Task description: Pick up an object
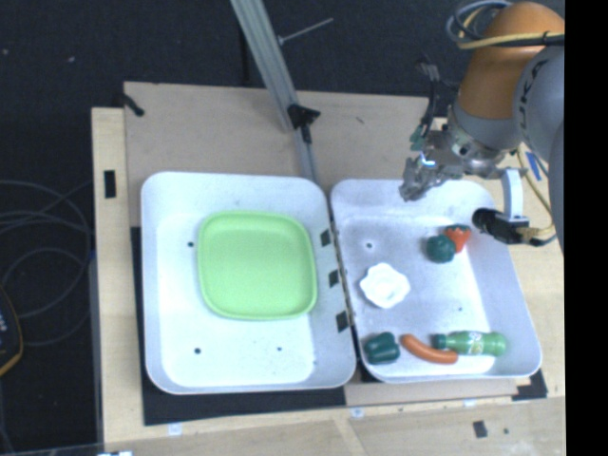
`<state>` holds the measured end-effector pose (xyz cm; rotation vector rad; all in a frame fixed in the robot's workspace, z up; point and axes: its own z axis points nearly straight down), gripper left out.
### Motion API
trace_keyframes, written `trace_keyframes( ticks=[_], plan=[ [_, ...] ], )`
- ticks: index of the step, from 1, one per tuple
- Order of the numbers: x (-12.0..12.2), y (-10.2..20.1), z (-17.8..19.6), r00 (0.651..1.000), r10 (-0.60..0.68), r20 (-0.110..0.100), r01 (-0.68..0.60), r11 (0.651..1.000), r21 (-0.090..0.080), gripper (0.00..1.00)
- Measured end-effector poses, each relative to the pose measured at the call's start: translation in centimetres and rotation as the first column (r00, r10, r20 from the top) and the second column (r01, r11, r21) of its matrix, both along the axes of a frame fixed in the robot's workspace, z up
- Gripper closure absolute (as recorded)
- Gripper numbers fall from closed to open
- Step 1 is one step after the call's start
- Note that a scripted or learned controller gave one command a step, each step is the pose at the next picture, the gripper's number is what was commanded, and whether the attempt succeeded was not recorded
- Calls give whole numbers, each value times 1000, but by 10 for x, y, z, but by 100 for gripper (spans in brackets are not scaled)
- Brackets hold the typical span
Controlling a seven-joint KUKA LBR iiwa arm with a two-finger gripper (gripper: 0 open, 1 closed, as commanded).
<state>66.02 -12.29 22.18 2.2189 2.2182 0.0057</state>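
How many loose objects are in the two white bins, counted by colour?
Green: 4 (light green square plate, dark green round piece, dark green block, green plastic bottle)
Orange: 2 (small orange piece, orange sausage-shaped piece)
White: 1 (white crumpled lump)
Total: 7

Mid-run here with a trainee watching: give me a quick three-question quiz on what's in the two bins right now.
1. True or false: the green plate lies in the left bin.
2. Which lies nearest the right bin's front edge? A) white object B) green bottle C) dark green round object
3. Fill in: the gripper hangs over the right bin's ____ rim.

Key: 1 true; 2 B; 3 back.
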Motion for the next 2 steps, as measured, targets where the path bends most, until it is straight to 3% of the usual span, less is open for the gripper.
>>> trace_keyframes(
  ticks=[1,2],
  plan=[
    [-21,45,11,1000,3,-3,-3,1000,1,100],
    [-26,94,17,1000,4,-4,-4,1000,1,100]
  ],
)
